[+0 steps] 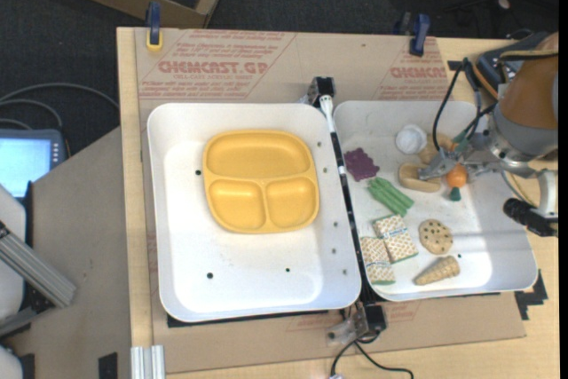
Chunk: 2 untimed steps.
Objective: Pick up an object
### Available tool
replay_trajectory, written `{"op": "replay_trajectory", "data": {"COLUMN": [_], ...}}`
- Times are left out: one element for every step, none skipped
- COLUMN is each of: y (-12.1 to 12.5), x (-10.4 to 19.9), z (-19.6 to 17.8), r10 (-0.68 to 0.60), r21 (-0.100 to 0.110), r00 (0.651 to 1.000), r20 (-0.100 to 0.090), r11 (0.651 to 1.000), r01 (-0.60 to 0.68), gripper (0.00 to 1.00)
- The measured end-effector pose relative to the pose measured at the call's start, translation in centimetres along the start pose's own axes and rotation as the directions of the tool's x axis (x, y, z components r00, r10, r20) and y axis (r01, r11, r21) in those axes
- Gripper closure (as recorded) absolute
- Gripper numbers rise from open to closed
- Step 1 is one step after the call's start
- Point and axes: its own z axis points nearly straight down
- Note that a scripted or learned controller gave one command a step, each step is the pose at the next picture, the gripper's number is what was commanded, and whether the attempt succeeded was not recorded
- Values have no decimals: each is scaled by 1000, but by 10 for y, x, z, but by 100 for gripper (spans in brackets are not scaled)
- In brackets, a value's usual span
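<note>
A: Target? Orange piece (456, 177) in right bin (506, 280), touching tan slice (420, 179).
B: Gripper (446, 164) low over it; arm (524, 115) enters from right, partly cropped; whether it grips, cannot tell.

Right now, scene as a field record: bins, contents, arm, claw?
left bin: holds a yellow divided plate, three compartments, lying flat
right bin: purple grapes, green beans, two crackers, cookie, cone, white ball, tan slice, small orange piece
arm: reaches in from the right, over the right bin
claw: low at the tan slice and orange piece; grip state unclear
held: nothing visibly between the fingers
</note>
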Motion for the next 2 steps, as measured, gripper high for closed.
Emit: {"op": "replay_trajectory", "data": {"y": [1,35], "x": [-3,72], "z": [-17,-5], "r10": [-1,-4], "r21": [-9,-10], "r00": [1000,1000], "r20": [14,16], "r11": [1000,1000], "r01": [1,4], "gripper": [100,100]}}
